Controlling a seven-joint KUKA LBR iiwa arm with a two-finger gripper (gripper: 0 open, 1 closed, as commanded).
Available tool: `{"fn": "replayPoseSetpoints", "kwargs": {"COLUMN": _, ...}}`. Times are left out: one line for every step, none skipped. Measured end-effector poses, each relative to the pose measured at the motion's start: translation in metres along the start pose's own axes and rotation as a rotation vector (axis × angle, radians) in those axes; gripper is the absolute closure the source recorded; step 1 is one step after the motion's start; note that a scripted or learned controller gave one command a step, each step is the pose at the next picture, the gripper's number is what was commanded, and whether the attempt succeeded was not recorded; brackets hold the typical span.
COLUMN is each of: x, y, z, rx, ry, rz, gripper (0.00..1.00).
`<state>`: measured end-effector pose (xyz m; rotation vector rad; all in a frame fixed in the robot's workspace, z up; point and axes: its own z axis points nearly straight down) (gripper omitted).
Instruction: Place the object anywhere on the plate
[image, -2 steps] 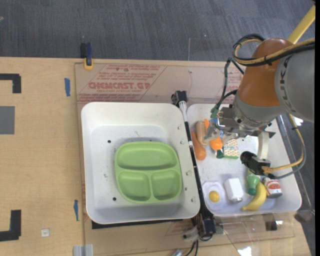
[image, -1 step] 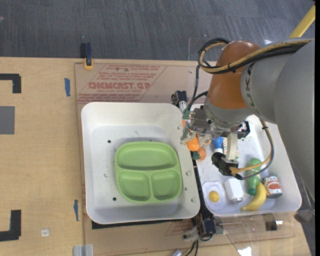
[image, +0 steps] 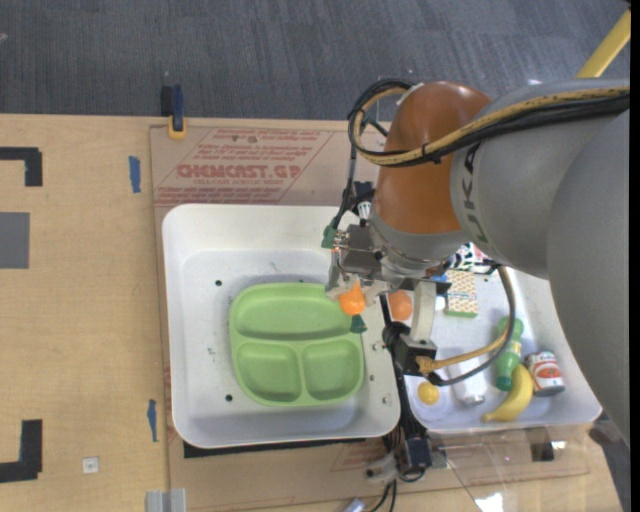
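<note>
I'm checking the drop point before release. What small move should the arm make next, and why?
Probably a short shift toward the view's left, then release. The orange object at the gripper hangs over the right rim of the green plate, near the bin wall, so dropping now risks it rolling off.

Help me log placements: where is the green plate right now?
The green plate lies in the left white bin, towards its right side, with the gripper at the plate's upper right rim beside a small orange object.
</note>
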<state>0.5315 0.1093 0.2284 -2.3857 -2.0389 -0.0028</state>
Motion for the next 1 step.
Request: {"fn": "replayPoseSetpoints", "kwargs": {"x": -0.0029, "y": 0.0004, "z": 0.0015, "rx": 0.002, "ry": -0.004, "rz": 0.004, "gripper": 0.0}}
